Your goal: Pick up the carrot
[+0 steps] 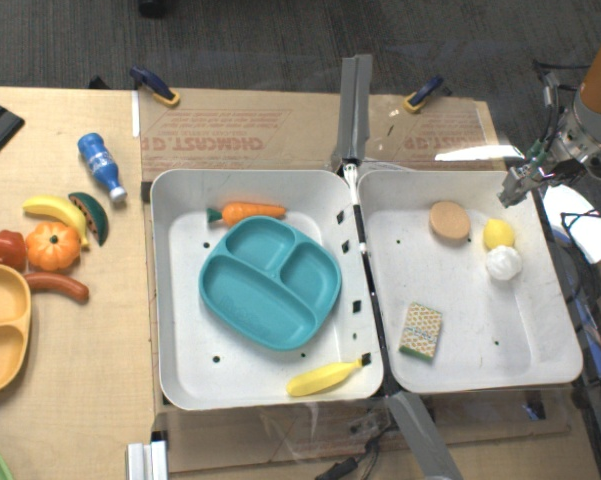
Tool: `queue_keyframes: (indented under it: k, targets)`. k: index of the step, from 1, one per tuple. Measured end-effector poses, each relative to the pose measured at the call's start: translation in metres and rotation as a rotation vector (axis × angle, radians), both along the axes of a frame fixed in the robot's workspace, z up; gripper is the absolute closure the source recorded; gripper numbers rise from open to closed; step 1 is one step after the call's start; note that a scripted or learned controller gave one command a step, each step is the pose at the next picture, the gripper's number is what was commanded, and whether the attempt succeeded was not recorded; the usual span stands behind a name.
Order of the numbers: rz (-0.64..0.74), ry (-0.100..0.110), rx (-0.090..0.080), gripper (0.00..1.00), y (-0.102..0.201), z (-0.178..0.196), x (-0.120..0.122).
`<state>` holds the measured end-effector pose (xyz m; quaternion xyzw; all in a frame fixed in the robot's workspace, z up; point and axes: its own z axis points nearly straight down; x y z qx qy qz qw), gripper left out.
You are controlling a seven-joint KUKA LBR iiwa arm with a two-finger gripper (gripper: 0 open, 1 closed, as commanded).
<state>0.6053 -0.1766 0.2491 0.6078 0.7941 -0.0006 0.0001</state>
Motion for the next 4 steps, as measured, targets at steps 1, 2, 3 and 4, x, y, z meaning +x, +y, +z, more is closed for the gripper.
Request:
queue_keyframes:
  k: [1,2,3,4]
  targets:
    - [0.058,0.000,0.000,1.00,0.014,0.005,-0.035]
    - [0.147,0.001,0.001,1.00,0.037,-0.024,-0.019]
    - [0.307,-0.002,0.000,1.00,0.046,-0.006,-0.011]
    - [0.406,-0.001,0.000,1.00,0.053,-0.002,-0.022]
